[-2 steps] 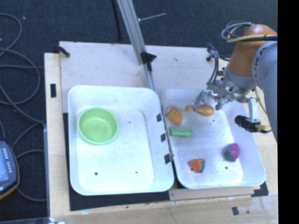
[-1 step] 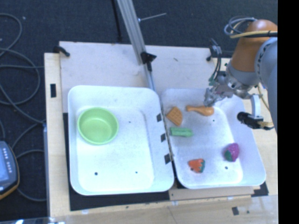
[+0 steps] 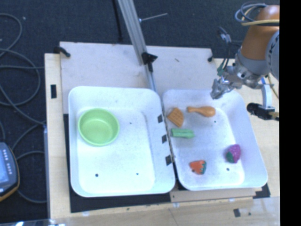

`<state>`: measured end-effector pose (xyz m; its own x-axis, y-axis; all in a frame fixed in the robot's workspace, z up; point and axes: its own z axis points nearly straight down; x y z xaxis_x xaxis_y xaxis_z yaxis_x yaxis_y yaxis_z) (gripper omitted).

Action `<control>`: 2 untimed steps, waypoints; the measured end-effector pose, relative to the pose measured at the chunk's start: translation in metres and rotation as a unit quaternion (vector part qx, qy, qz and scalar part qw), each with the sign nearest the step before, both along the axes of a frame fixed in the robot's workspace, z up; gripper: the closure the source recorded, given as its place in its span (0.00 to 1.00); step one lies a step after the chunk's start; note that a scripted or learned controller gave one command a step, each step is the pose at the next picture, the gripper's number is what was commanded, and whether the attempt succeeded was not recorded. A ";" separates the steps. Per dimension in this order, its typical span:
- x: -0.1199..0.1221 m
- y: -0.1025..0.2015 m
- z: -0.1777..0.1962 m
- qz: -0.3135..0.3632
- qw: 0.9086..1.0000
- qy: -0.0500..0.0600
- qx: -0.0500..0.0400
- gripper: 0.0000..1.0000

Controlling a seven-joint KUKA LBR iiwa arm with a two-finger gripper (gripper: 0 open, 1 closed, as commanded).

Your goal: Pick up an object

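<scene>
Open floor mid right bin [image 3: 214,140], toys around it, green bowl [image 3: 98,126] crowding left bin [image 3: 136,159]

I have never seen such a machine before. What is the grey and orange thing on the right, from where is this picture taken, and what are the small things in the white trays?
It is a robot arm ending in a two-finger gripper. One fixed camera above the bench looks down at a slant. On the bench sit two shallow white bins. The left bin holds a green bowl. The right bin holds five small toy foods: a tan chicken drumstick, an orange-brown wedge, a green stick-shaped piece, a red strawberry-like piece and a purple piece. The gripper hangs over the right bin's far edge, near the drumstick. I see nothing between its fingers.
</scene>
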<state>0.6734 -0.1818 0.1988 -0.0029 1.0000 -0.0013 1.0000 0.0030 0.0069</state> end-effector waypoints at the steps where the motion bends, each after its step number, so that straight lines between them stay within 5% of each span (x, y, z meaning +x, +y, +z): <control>1: 0.001 -0.001 0.055 0.000 1.000 -0.001 0.000 1.00; 2: -0.005 0.046 0.061 0.002 1.000 0.003 0.001 1.00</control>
<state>0.6686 -0.1359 0.2598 -0.0063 1.0000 0.0007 1.0000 0.0063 0.0016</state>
